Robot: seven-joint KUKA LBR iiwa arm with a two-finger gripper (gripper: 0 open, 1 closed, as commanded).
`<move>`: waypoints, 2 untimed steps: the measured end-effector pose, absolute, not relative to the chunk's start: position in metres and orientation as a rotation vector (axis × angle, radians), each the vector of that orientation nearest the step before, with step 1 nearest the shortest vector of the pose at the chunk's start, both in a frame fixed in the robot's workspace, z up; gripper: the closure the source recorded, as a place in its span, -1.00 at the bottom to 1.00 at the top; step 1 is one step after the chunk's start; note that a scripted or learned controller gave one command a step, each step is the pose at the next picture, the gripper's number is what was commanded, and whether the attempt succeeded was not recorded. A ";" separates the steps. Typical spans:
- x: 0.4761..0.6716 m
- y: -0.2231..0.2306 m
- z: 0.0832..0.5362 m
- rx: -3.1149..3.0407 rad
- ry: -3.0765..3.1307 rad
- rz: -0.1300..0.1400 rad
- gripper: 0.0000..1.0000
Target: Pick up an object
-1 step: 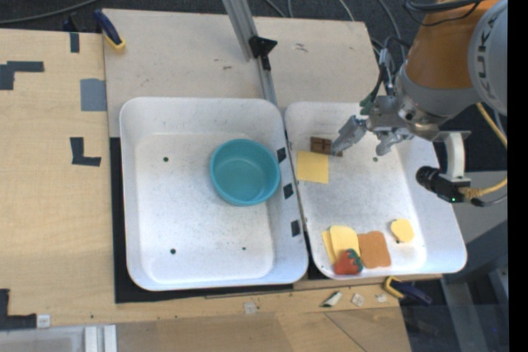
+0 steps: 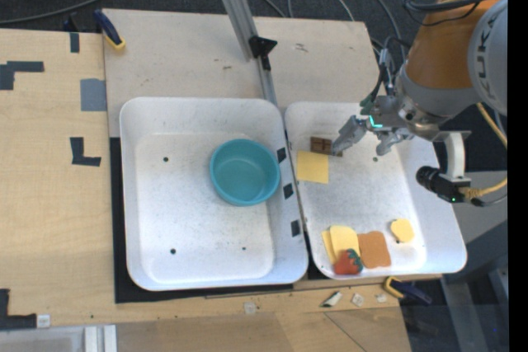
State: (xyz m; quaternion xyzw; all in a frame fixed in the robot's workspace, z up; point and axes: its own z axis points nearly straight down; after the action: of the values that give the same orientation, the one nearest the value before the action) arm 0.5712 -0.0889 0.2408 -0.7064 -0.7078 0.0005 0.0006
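Observation:
My gripper (image 2: 365, 143) hangs over the back of the right bin (image 2: 429, 260), its two grey fingers spread apart and open, with nothing between them. Its left finger (image 2: 346, 137) points down-left toward a small brown block (image 2: 320, 145) near the bin's back left corner. A flat yellow square (image 2: 313, 167) lies just in front of that block. Near the bin's front sit a yellow piece (image 2: 339, 241), an orange-brown slab (image 2: 374, 248), a red strawberry-like toy (image 2: 347, 261) and a small yellow lump (image 2: 402, 231).
A teal bowl (image 2: 243, 171) stands in the left bin (image 2: 157, 202). A slanted metal pole (image 2: 239, 8) crosses the bench behind the bins. Cables trail across the dark floor at the back. The arm's body (image 2: 450, 53) looms over the right bin's back right.

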 end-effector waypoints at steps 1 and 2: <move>0.576 -0.090 0.195 -2.217 -2.220 0.007 -1.00; 0.577 -0.098 0.135 -2.217 -2.219 0.009 -1.00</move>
State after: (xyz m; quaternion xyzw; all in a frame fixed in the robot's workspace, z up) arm 0.5769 -0.0980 0.1350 -0.7068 -0.7074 0.0029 0.0027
